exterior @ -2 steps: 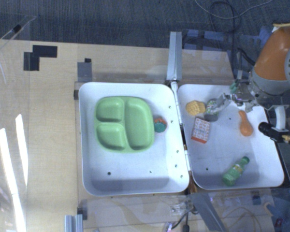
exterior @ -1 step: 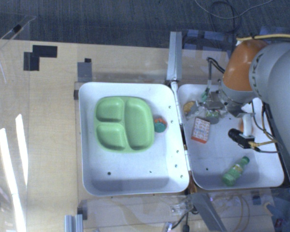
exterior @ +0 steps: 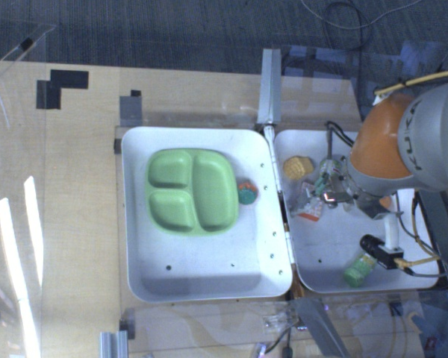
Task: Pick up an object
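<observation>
Pale wooden bench top carries two shallow white bins side by side, the left bin (exterior: 145, 274) holding a green divided tray (exterior: 192, 191) with a small teal and orange object (exterior: 247, 193) tucked against its right edge. Over the right bin (exterior: 321, 271) the grey arm with its orange band (exterior: 381, 148) reaches in from the right, wrist bent down so that the gripper (exterior: 322, 189) hangs low near the bin's upper left part, presumably so the program can try a grasp among the loose items there. Just beside it lie a round yellowish object (exterior: 299, 167) and a flat white and red piece (exterior: 308, 214); a green object (exterior: 358, 270) rests well apart, near the front wall. Which of these is the target is unclear; the nearest candidates are the white and red piece and the yellowish one. The gripper is too small and cluttered with cabling here, so I cannot tell its state, nor whether anything is held.
</observation>
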You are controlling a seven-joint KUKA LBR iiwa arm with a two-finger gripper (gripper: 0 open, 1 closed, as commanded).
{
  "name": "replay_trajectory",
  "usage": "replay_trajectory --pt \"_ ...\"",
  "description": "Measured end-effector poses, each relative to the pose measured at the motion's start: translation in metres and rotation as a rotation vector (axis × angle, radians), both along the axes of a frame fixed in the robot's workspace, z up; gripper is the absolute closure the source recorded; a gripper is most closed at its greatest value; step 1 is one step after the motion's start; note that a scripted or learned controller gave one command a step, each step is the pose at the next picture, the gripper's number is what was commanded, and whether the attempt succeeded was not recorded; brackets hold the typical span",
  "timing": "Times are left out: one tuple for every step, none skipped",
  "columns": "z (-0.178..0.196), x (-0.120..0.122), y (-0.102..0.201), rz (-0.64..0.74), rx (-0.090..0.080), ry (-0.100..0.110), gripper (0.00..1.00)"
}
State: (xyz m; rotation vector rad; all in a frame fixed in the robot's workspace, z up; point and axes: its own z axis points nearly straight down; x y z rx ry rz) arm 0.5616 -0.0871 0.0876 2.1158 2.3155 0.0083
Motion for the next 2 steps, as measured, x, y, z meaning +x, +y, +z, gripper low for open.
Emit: replay_trajectory --pt "0.013 0.004 0.001 0.001 0.002 -0.009 1.00" --pt "0.129 0.054 0.044 -0.090 -0.001 0.000 1.00"
